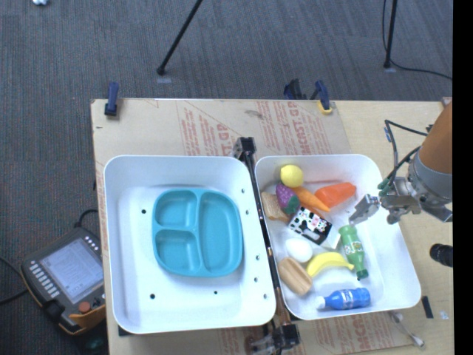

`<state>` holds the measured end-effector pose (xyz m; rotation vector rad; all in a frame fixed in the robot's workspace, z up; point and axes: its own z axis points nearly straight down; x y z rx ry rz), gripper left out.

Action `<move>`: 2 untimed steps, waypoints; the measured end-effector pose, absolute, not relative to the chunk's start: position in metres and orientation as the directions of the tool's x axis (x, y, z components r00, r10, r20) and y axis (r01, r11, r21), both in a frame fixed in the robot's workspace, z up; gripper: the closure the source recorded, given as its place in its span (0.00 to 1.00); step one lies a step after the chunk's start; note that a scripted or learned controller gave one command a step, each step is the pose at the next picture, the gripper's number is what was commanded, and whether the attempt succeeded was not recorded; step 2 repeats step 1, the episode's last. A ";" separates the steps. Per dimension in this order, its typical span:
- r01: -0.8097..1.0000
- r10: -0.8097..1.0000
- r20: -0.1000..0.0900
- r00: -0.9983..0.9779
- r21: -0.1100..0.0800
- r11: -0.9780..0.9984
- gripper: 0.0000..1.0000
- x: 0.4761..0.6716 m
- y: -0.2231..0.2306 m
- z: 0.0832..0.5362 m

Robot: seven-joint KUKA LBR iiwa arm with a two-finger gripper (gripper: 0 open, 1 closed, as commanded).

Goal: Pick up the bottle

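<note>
Two bottles lie in the right bin (395,272). A green bottle (352,250) with a white label lies lengthwise near the bin's right side. A blue bottle (346,299) with a white cap lies along the front wall. My gripper (367,207) hangs over the right part of this bin, just above and behind the green bottle's top end. Nothing is seen held in it. The arm comes in from the right edge.
Around the bottles lie a banana (329,262), an egg (299,250), a bread roll (294,275), a black-and-white carton (310,225), a carrot (312,198), an orange piece (336,192), a lemon (291,174) and a purple item (287,197). The left bin holds a teal divided plate (197,231).
</note>
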<state>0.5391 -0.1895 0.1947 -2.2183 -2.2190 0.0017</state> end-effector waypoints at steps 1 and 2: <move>1.000 1.000 0.004 -0.002 -0.005 0.002 1.00 0.540 -0.189 0.204; 1.000 1.000 0.004 -0.002 -0.005 0.002 1.00 0.540 -0.189 0.204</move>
